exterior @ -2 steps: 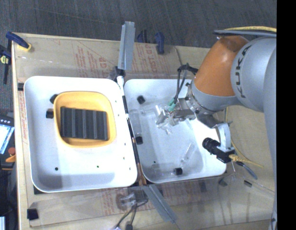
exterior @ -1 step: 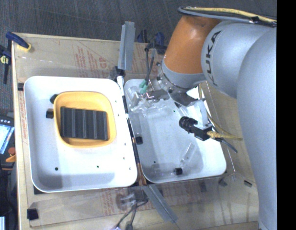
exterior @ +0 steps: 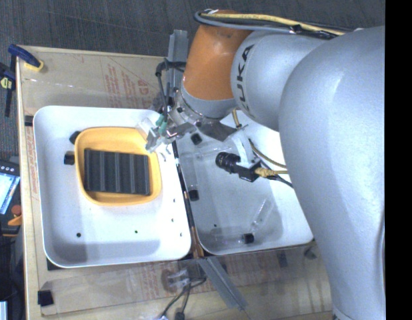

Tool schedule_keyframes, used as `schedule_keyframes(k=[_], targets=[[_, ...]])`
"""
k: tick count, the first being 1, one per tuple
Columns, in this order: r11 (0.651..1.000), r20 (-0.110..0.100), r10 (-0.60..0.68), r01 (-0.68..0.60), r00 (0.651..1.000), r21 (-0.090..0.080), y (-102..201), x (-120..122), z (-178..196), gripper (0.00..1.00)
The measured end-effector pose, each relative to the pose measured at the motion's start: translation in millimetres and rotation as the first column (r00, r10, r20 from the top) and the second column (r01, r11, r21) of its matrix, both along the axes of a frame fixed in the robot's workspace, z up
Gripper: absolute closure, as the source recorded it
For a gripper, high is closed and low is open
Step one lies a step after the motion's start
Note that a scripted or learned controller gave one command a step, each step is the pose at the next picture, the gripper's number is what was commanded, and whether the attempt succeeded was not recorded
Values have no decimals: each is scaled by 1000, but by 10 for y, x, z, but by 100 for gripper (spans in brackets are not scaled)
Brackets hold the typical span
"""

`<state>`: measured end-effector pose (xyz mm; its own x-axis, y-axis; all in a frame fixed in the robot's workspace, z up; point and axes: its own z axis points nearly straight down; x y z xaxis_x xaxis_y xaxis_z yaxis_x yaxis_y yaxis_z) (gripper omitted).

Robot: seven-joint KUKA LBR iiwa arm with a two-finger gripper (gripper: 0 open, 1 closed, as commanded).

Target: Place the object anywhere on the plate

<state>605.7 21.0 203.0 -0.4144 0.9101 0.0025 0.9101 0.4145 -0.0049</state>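
A yellow plate (exterior: 117,137) with a dark ridged middle lies in the left white bin (exterior: 93,245). My gripper (exterior: 156,137) hangs over the plate's upper right corner, close to the wall between the two bins. A small greenish-white bit (exterior: 163,121) shows at the gripper's tip, too small and blurred to name. The grey arm with its orange band (exterior: 209,59) reaches in from the right and hides the upper part of the right bin.
The right white bin (exterior: 259,242) lies under the arm, with a small dark piece (exterior: 248,237) near its front wall. A black cable fitting (exterior: 233,163) hangs over it. Small dark marks (exterior: 69,159) sit left of the plate. Tools lie off the bench at the left.
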Motion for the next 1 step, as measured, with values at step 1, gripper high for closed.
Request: schedule_keyframes(k=[1], targets=[[1000,0,0,0,1000,0,0,1,1,0]])
